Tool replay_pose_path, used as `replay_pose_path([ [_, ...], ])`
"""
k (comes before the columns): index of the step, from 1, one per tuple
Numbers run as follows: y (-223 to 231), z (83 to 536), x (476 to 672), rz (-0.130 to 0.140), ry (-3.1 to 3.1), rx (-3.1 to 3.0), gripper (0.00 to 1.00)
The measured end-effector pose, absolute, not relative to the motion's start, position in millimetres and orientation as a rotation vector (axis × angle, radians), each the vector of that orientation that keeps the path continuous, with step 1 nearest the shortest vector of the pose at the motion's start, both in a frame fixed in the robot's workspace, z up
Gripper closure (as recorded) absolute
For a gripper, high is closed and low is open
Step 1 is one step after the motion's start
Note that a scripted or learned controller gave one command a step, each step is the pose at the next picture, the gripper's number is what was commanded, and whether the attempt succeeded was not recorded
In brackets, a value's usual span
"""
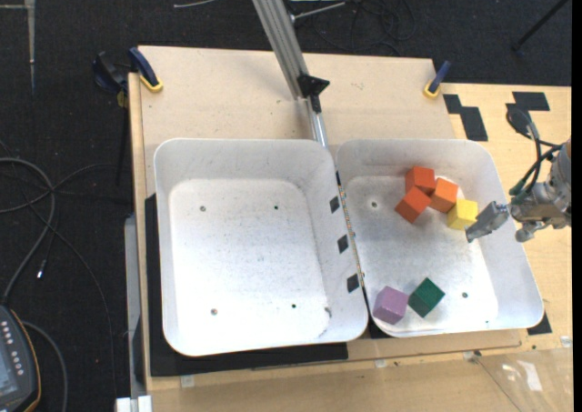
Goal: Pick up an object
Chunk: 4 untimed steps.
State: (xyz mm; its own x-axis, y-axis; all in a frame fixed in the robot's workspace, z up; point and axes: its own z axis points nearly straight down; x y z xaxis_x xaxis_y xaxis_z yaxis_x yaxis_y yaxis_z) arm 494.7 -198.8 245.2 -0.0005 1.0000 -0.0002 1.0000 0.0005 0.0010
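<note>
I'm hovering my claw [498, 222] just beside the yellow cube [465, 213], can't tell its opening, approaching; next needs centring over the cube.

Overhead — slanted, above both bins [164, 165]

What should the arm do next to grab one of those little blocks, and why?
Probably ease the gripper a little leftward over the yellow block, then lower. That block lies nearest it in the right bin, at the edge of the orange blocks.
</note>
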Motion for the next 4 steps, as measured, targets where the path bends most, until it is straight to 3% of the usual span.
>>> replay_pose_path([
  [1,-198.9,257.2,497.7,0.001,2.222,2.218,0.0],
  [2,-137.9,153.8,555.4,-0.002,2.234,2.217,0.0],
  [3,-148.3,107.2,643.4,-0.001,2.22,2.223,0.0],
  [4,-147.7,115.4,645.2,-0.001,2.224,2.215,1.0],
])
